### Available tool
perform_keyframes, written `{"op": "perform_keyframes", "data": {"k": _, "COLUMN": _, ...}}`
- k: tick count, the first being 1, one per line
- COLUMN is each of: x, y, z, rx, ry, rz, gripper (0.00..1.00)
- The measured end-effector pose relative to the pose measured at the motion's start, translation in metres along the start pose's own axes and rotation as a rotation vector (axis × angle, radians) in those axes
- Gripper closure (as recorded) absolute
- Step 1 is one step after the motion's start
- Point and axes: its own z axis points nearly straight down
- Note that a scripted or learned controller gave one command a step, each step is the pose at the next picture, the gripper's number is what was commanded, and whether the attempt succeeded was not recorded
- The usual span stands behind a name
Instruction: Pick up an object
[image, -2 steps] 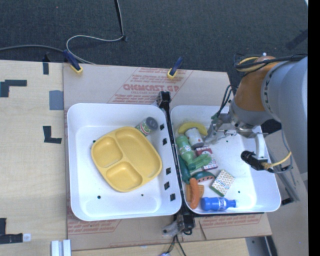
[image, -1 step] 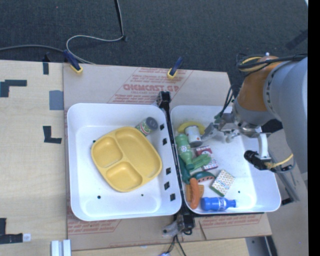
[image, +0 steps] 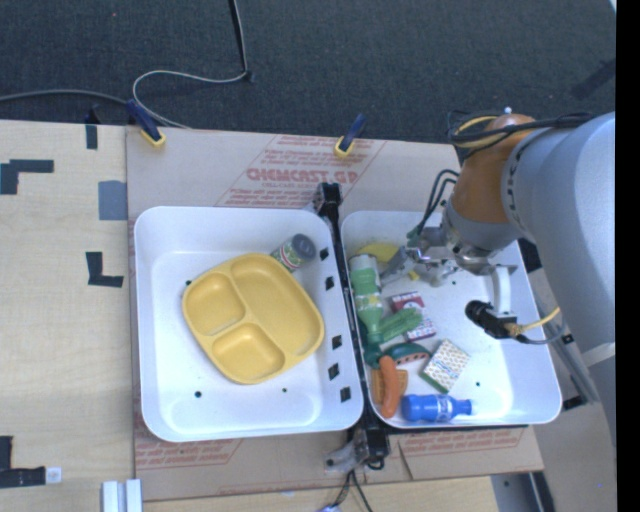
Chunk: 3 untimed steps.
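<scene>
Two white bins are being seen side by side on a cardboard sheet in the middle of the frame. The left bin is being occupied by a yellow divided plate, with a small can lying just beside the plate's upper right edge. The right bin is being crowded along its left side with small things — a green bottle lying near the dividing wall, a yellow object at the upper end, a red-and-white packet, a green object below it, a checked packet, an orange carrot-like piece and a blue bottle at the lower edge.

The grey arm is being reached in from the right of the frame, its orange band being shown above the wrist. The gripper is being held low over the upper part of the right bin, near the yellow object and the top of the green bottle — whether its fingers are parted or closed cannot be told, and nothing is being seen between them.

Two yellow clips are being shown at the upper edge of the cardboard.
</scene>
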Motion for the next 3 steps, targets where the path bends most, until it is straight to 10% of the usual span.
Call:
{"op": "perform_keyframes", "data": {"k": 1, "x": 0.0001, "y": 0.0008, "z": -0.0104, "rx": -0.003, "ry": -0.001, "rz": -0.001, "gripper": 1.0}}
{"op": "perform_keyframes", "data": {"k": 2, "x": 0.0001, "y": 0.0008, "z": -0.0104, "rx": -0.003, "ry": -0.001, "rz": -0.001, "gripper": 0.0}}
{"op": "perform_keyframes", "data": {"k": 3, "x": 0.0005, "y": 0.0006, "z": -0.0197, "rx": -0.003, "ry": 0.0, "rz": -0.001, "gripper": 1.0}}
